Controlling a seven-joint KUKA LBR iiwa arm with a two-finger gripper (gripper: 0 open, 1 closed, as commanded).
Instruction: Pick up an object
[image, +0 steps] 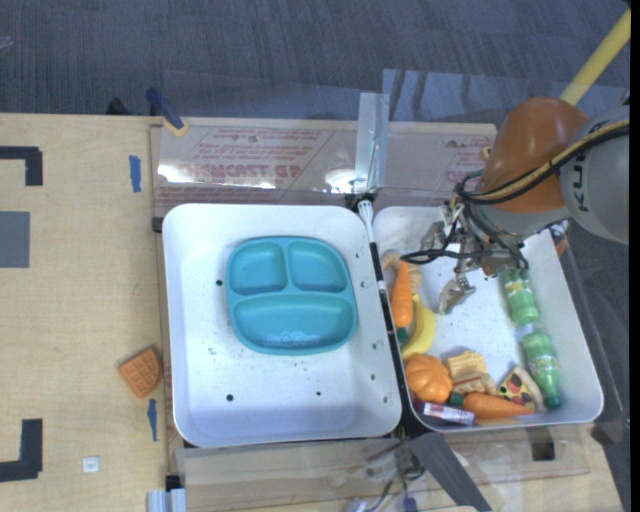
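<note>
Metal claw (458, 285) above speckled white bin (580, 350).

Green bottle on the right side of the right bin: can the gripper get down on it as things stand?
Probably yes. The gripper hangs over the right bin, just left of the green bottle, with nothing lying on top of it.

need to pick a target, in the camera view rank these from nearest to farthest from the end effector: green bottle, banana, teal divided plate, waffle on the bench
From the end effector:
1. Green bottle, just to its right in the right bin; the banana is about as near, too close to call.
2. Banana, lower left of it.
3. Teal divided plate, in the left bin.
4. Waffle, out on the bench at far left.
</note>
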